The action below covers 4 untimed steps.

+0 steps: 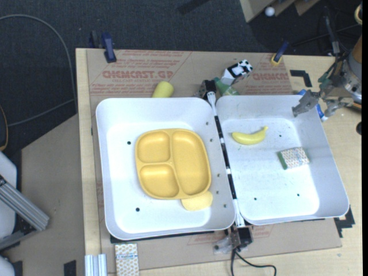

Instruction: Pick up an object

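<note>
1. The banana [249, 135], probably a light, stiff and rather slick toy, lay in the right bin [322, 197]; its thick middle looked the safest place to pinch.
2. The gripper [313, 103] hung over that bin's far right corner, whether spread or closed could not be told, with nothing seen in it.
3. The banana sat well left of it and slightly nearer the camera, and the sponge [293, 157] just below.

Two bins side by side on counter [86, 154]. Left bin [115, 154]: divided tray [172, 163] at centre, flat piece [197, 201] tucked under its near edge. Right bin [322, 194]: banana [249, 135] toward far left, sponge [293, 157] to its right, nearer.
</note>
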Each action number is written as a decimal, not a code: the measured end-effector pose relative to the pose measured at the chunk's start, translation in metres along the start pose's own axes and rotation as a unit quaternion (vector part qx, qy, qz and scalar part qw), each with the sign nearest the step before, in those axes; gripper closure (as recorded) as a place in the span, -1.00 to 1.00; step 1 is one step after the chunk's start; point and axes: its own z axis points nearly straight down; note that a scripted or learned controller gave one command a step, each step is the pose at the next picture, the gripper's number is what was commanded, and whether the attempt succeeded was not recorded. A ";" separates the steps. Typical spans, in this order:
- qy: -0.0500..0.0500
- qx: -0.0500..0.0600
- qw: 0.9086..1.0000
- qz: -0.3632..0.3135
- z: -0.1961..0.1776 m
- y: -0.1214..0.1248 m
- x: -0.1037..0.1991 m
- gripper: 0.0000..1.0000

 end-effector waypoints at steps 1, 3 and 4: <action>-0.001 -0.003 1.000 0.000 0.131 -0.075 0.068 -1.00; -0.003 -0.007 1.000 -0.001 0.118 -0.033 0.011 1.00; -0.001 -0.001 1.000 0.000 0.095 -0.052 -0.010 1.00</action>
